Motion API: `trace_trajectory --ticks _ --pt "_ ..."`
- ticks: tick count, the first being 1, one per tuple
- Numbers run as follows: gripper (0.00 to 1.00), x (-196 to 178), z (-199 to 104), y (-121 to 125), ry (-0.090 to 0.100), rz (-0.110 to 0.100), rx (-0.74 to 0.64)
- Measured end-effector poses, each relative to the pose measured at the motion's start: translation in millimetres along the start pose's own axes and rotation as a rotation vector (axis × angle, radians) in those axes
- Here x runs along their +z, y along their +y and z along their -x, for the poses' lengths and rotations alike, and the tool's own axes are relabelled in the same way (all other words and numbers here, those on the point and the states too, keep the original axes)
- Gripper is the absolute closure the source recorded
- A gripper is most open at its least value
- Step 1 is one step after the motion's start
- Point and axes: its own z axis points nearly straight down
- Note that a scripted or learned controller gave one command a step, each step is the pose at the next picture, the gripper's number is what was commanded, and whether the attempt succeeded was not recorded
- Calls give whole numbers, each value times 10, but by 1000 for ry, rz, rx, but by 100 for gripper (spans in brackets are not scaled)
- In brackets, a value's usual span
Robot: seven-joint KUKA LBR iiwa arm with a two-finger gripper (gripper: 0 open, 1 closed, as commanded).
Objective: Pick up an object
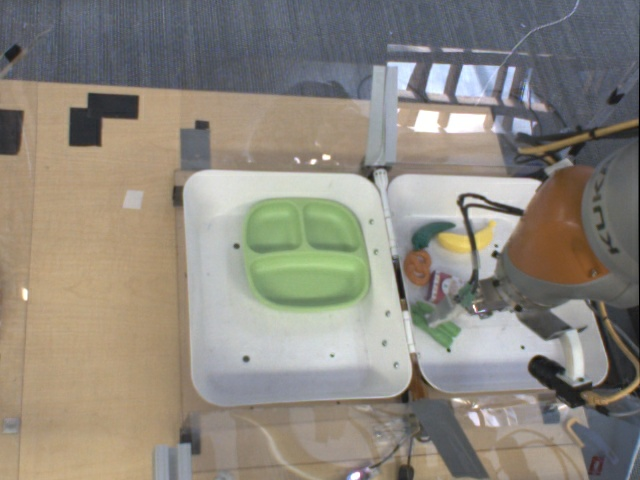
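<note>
Two white bins sit mid-frame; the gripper [478, 298], its pincer state impossible to tell, hangs low over the right bin [500, 363], seemingly about to grab among small toys [437, 288].

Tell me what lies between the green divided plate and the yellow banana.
In the camera view, between the green divided plate and the yellow banana run the two bins' adjoining rims; then a dark green object lies beside the banana.
</note>
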Motion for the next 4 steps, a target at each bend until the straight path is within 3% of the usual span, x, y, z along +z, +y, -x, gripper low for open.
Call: trace_trajectory --ticks 1,2,3,4 --pt "0 78 37 61 3 4 -56" --pt "100 -61 35 130 1 20 -57" --pt "100 65 55 183 -2 8 81" --pt "100 -799 -522 973 3 -17 149"
